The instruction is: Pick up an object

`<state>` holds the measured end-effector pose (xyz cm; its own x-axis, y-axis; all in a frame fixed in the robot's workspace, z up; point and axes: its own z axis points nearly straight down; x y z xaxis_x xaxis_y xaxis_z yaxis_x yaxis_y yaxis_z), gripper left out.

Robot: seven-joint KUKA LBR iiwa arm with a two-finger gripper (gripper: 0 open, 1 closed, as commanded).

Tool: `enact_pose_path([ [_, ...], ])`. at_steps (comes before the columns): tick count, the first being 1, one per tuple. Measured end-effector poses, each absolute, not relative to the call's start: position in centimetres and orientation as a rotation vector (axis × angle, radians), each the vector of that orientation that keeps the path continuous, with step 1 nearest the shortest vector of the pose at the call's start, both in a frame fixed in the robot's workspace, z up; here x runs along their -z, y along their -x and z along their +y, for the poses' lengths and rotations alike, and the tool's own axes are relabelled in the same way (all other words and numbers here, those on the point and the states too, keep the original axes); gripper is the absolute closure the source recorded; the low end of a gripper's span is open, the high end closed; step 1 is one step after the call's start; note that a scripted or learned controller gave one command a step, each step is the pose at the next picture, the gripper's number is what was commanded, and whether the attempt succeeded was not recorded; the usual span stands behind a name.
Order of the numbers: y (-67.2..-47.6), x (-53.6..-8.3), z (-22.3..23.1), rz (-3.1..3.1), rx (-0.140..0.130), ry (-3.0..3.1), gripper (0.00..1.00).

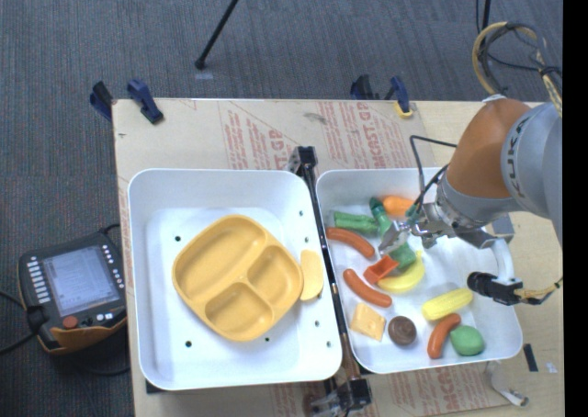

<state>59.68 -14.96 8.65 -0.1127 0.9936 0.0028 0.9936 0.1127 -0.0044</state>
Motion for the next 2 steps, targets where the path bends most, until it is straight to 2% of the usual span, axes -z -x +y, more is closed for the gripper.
enact_pose_path([
  [1,-59.7,-9.8,-15.0,-2.337,-0.001,2.092,1.0],
  [2,-58.6,-25.7,-9.1,-2.449,0.002,1.97,1.0],
])
